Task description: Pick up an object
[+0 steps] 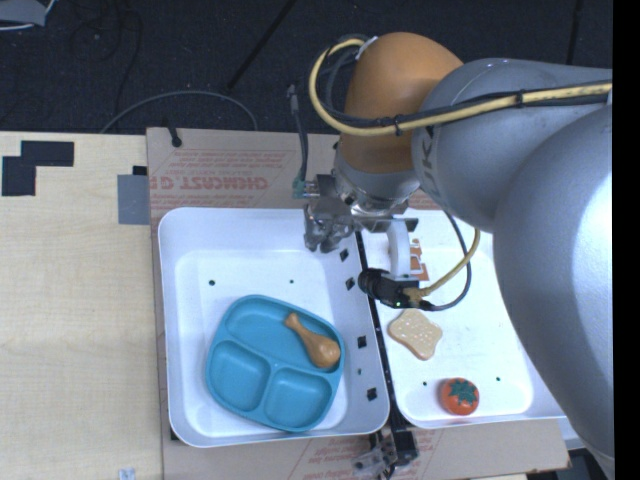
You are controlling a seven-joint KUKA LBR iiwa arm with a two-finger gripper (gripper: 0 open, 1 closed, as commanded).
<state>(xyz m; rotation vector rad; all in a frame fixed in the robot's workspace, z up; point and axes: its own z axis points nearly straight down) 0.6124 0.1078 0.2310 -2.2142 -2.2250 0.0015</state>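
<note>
Arm parked over the seam between the bins, nothing picked yet

Biggest first: grey arm (520,198), left white bin (190,268), blue divided plastic plate (272,363) with a tan toy drumstick (313,341) on its right side, a toast slice (415,334) and red tomato (459,396) in the right bin (500,368). Gripper (330,230) hangs at the left bin's far right edge; can't tell its opening. Dropping here, I reckon it'd clip the rim. Cardboard (230,180) print reads mirrored, not legible.

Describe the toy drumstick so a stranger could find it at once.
Start at the left white bin; a blue divided plate lies in it. The drumstick rests on the plate's upper right part. It is tan and bone-shaped, unlike the flat toast slice and red tomato in the right bin.
</note>
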